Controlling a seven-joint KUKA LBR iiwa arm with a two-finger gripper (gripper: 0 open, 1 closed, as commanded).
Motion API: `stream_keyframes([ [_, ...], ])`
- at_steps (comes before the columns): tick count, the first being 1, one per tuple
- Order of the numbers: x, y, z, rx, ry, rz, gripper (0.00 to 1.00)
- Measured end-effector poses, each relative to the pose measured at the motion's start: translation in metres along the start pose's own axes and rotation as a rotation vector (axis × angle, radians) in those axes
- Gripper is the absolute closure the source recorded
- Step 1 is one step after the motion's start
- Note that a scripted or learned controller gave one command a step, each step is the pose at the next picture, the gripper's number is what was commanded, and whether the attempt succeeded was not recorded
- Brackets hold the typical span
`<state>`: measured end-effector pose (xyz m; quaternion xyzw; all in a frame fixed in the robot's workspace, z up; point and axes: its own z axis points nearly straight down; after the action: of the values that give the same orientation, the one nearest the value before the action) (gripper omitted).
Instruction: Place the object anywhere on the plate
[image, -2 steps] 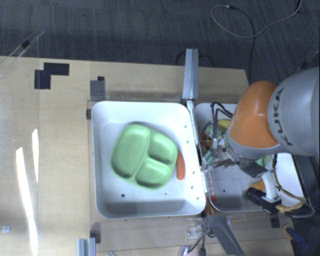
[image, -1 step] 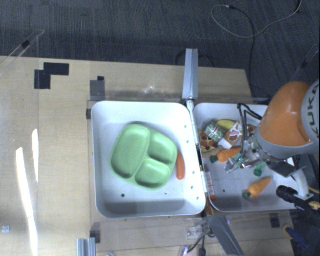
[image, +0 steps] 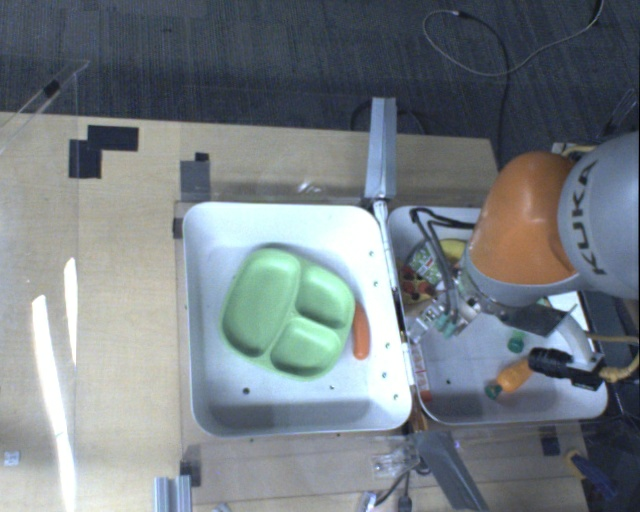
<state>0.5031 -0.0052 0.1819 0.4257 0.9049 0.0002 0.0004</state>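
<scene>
A light green plate (image: 285, 312) with three compartments lies in the left bin (image: 215, 395). A small orange carrot-like object (image: 360, 335) rests on the bin floor against the plate's right rim, not inside any compartment. My gripper (image: 442, 316) hangs over the left part of the right bin (image: 560, 405), just right of the divider between the bins. It sits below the arm's orange band (image: 520, 235), which hides much of that bin.
In the right bin lie an orange piece with a green tip (image: 508, 378), a small green item (image: 515, 343), a yellow item (image: 452, 248) and some colourful clutter (image: 420, 270) near the divider. A metal post (image: 381, 150) stands behind the bins.
</scene>
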Motion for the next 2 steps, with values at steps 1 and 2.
stream_keyframes([
  [1,0.006,-0.014,0.001,0.001,0.001,0.044,1.0],
  [2,0.054,0.026,-0.021,0.0,0.0,-0.03,1.0],
])
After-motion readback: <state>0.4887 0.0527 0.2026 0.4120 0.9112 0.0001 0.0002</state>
